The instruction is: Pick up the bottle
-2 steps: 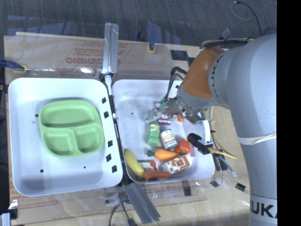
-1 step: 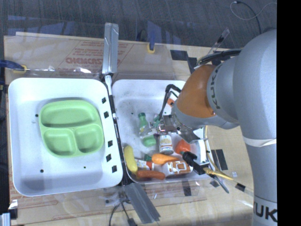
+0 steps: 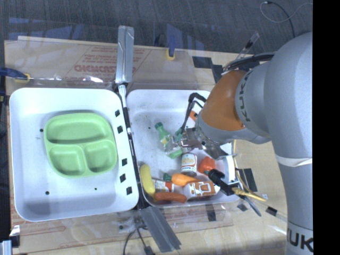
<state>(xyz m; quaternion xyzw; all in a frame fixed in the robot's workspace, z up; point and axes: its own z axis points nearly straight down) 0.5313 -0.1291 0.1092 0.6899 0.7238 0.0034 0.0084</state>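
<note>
I am watching the arm [image 3: 249,105] reaching in from the right over the right-hand bin [image 3: 154,102]. The gripper [image 3: 183,139] is sitting low over the middle of that bin, right at the bottle [image 3: 166,138]. The bottle is lying on its side on the bin floor, clear-bodied with a green cap. Its long axis is running diagonally, cap end pointing up and to the left, the other end pointing down and right toward the gripper. The gripper is touching or overlapping the lower end of the bottle; I cannot tell how the gripper is set, as the wrist is hiding that part.

Just below the bottle a small jar [image 3: 188,163] is standing near the gripper. Along the near wall of the bin I am seeing a banana [image 3: 146,178], a carrot [image 3: 186,179] and a flat box [image 3: 201,189], crowded together. In the left bin [image 3: 26,142] a green divided tray [image 3: 81,144] is lying flat, well apart from the arm.
</note>
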